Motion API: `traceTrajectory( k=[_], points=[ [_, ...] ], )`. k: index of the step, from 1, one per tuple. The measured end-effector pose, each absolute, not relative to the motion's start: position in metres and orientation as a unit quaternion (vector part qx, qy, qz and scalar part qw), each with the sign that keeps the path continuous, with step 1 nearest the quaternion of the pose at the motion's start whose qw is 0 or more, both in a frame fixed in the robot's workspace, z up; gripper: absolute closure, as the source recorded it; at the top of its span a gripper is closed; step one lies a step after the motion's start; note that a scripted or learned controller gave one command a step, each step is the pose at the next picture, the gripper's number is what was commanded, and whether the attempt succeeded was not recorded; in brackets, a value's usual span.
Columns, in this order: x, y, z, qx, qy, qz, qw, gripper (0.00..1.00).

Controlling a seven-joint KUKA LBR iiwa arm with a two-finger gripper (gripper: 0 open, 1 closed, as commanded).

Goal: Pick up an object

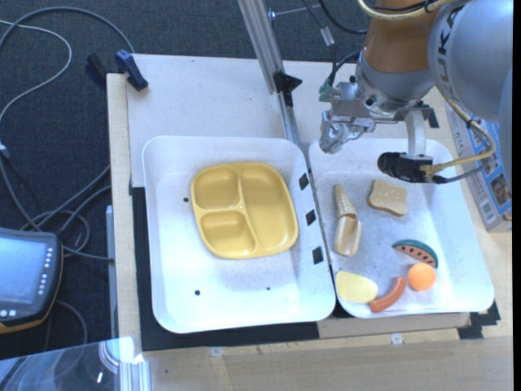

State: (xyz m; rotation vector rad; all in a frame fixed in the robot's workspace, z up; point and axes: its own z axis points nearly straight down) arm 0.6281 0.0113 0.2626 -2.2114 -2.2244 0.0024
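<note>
The nearest pickable object, a tan ice-cream cone toy [345, 221], lies in the right bin [464, 243], centre-right of the frame beside the divider. Its long axis runs nearly up-down in the picture, narrow end toward the top. It sits directly below the gripper [334, 139], well apart from it. The gripper hovers over the bin's upper left corner, holding nothing; how far it is open I cannot tell. A bread slice [387, 198] lies right of the cone.

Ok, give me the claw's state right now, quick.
Claw: above the right bin's upper left corner, nothing seen between its fingers; open or closed cannot be told.
</note>
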Motion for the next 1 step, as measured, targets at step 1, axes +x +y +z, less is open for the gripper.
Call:
traceTrajectory(
  k=[1],
  points=[
    [0.6260, 0.0730, 0.2573, -0.705, -0.710, 0.0004, 0.003, 1.00]
  ],
)
